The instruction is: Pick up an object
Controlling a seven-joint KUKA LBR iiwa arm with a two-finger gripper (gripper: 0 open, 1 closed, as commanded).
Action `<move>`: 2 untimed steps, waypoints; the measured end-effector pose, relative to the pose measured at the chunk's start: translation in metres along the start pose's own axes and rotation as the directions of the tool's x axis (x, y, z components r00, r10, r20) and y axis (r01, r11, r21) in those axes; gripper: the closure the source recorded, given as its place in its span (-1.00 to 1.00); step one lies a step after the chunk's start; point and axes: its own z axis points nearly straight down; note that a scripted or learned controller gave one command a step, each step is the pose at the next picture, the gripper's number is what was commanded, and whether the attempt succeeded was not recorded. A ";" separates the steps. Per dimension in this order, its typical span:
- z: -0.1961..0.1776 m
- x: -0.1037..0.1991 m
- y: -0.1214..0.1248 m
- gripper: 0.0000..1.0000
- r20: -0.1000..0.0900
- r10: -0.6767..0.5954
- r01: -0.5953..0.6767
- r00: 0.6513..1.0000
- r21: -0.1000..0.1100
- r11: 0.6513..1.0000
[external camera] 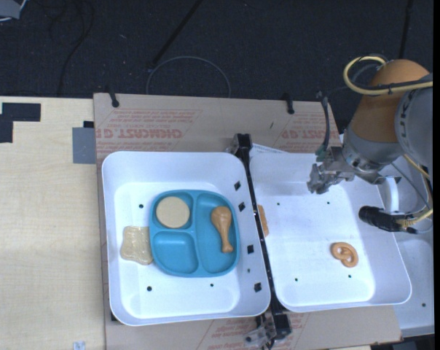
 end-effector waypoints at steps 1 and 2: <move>-0.052 0.004 -0.008 1.00 -0.001 -0.001 0.001 1.000 0.000 1.000; -0.100 0.003 -0.008 1.00 0.000 -0.001 0.001 1.000 -0.002 1.000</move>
